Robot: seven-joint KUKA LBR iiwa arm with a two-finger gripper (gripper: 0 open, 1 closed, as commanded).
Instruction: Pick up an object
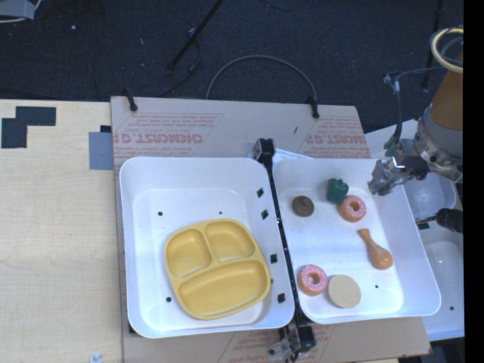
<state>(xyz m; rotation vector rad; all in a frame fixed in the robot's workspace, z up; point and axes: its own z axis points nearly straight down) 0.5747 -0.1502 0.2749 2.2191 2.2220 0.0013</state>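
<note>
The right bin (408, 308) holds several small food toys. A brown chocolate donut (303, 206) lies at its back left, with a dark green pepper (336, 190) and a pink frosted donut (352, 209) beside it. An orange drumstick (376, 249) lies toward the right wall. Near the front sit a second pink donut (312, 280) and a tan round cookie (344, 291). My gripper (384, 178) hangs at the bin's back right corner, above the rim and to the right of the pepper. Nothing shows between its fingers.
The left bin (144, 203) carries a yellow divided plate (218, 268). A black divider (274, 225) runs between the bins. Cardboard (227, 131) lies under both. The arm (446, 119) with its orange band stands at the right edge, beside white bench parts (446, 255).
</note>
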